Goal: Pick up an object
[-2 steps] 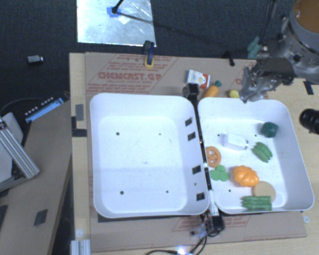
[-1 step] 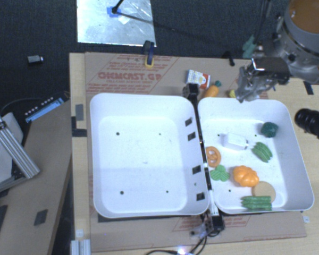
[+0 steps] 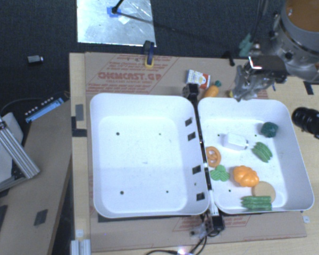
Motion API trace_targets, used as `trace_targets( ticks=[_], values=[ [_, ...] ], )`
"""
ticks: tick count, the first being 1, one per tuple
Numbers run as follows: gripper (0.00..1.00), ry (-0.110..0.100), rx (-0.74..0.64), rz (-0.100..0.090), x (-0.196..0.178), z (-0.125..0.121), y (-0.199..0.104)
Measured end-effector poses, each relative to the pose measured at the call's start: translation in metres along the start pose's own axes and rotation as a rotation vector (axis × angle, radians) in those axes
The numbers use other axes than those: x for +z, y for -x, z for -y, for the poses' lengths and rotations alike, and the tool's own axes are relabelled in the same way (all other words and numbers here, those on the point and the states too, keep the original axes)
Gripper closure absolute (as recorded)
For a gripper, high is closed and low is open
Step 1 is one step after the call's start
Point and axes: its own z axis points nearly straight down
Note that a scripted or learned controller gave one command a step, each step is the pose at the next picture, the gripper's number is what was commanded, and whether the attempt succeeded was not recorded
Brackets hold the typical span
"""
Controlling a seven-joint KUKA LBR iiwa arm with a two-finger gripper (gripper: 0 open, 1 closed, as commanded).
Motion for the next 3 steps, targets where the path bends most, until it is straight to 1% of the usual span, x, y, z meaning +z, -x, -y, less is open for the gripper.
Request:
trace_targets(
  ticks=[2,3],
  values=[
    [1.0,0.0,0.0,0.0,-0.013,0.0,-0.003],
    [1.0,-0.001,0.009,0.002,0.007,0.0,0.064]
  ],
)
